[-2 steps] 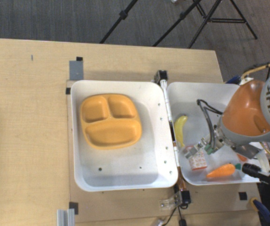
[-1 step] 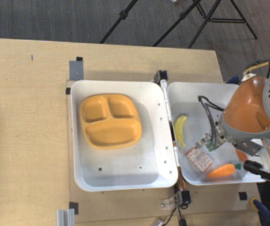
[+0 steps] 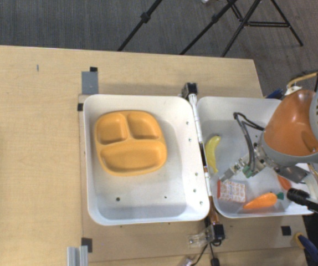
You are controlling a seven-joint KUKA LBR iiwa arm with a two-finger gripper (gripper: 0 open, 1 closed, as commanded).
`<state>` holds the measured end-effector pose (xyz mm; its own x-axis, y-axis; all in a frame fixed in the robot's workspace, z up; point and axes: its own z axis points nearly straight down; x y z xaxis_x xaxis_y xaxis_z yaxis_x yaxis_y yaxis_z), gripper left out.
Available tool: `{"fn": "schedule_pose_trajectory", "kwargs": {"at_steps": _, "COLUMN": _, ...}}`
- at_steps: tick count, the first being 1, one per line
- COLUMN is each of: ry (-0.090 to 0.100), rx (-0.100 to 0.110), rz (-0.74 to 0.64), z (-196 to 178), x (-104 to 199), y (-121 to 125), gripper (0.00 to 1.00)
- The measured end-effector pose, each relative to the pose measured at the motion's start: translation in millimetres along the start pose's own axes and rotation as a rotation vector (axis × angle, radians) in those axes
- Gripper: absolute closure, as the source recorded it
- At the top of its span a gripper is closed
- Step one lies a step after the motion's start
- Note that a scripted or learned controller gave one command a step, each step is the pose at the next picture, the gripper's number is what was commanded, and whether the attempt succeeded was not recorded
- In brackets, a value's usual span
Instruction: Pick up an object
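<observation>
In the right bin (image 3: 225,107), three objects are seen: a yellow banana (image 3: 211,152) lying lengthwise close to the bin's left wall, a small red-and-white patterned packet (image 3: 231,191) near the front left corner, and an orange carrot (image 3: 261,201) lying just beside the packet along the front edge. The packet and the carrot are nearly touching; the banana is set a little apart from both, toward the far side. The gripper (image 3: 239,169) is seen low over the bin floor, between the banana and the packet, just above the packet's upper edge. Whether its jaws are spread or closed cannot be told from this slant, and nothing is seen held between them. The far half of the right bin is left as bare white floor, while the near right part is covered by the arm's orange band (image 3: 293,127) and grey wrist.

The left bin (image 3: 148,204) is occupied by a yellow divided plate (image 3: 130,142), placed toward its far left; a broad strip of bare floor is left along the front and right walls. The two bins are set side by side, touching, on the wooden bench (image 3: 31,148).
</observation>
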<state>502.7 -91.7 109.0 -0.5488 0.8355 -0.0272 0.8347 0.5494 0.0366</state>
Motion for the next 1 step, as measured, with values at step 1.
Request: {"fn": "schedule_pose_trajectory", "kwargs": {"at_steps": 1, "ry": 0.022, "rx": 0.031, "rz": 0.037, "z": 3.7, "x": -29.6, "y": 40.3, "gripper": 0.00}}
